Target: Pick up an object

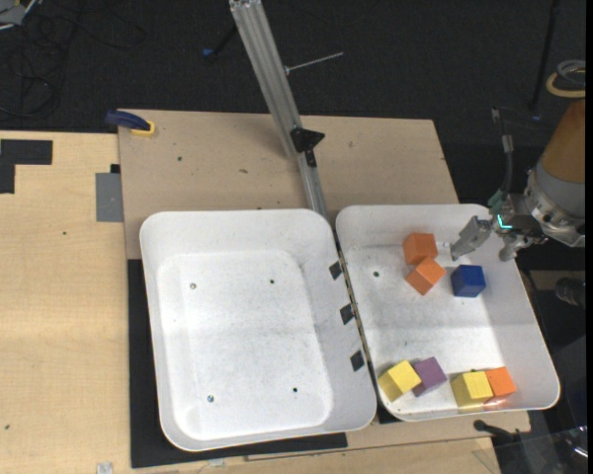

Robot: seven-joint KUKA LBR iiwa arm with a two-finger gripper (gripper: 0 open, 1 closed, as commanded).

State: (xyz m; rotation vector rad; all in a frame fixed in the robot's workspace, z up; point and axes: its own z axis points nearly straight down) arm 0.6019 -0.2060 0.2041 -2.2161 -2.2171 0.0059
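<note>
The right bin holds several small blocks. Two orange blocks sit together near its back, with a blue block just to their right. Along the front lie a yellow block, a purple block, another yellow block and an orange one. My gripper hangs over the back right of this bin, just above the blue block, fingers spread open with nothing between them.
The left bin lies beside the right one, joined by black clips. A slanted aluminium rail rises behind the bins. Tan bench surface stretches to the left.
</note>
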